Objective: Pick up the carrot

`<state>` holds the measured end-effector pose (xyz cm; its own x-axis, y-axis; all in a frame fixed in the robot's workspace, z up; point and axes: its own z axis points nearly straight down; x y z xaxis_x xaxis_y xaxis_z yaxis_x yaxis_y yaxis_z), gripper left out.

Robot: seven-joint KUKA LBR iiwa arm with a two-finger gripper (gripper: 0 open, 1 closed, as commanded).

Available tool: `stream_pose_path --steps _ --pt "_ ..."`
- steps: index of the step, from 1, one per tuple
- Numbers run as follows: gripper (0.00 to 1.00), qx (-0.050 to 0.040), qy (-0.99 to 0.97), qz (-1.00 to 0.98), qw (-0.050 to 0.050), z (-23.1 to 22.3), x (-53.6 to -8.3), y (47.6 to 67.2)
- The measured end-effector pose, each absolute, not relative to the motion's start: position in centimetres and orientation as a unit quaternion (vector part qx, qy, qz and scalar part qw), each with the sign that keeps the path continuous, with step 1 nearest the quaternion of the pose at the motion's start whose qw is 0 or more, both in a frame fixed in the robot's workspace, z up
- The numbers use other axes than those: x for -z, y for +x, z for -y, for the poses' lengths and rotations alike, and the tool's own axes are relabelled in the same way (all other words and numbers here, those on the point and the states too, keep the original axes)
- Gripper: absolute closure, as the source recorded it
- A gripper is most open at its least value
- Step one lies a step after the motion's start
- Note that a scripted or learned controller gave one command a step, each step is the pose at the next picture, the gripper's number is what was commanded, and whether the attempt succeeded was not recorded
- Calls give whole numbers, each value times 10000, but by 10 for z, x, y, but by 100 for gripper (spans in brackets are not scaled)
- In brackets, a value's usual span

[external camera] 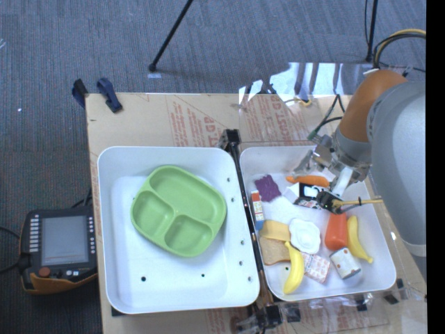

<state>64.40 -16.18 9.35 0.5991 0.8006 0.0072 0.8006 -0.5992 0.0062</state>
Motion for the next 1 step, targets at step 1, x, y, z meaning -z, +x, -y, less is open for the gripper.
stream_pose_path --steps 1 --pt "0 -36 9479 -3186 -2 145 -93 632"
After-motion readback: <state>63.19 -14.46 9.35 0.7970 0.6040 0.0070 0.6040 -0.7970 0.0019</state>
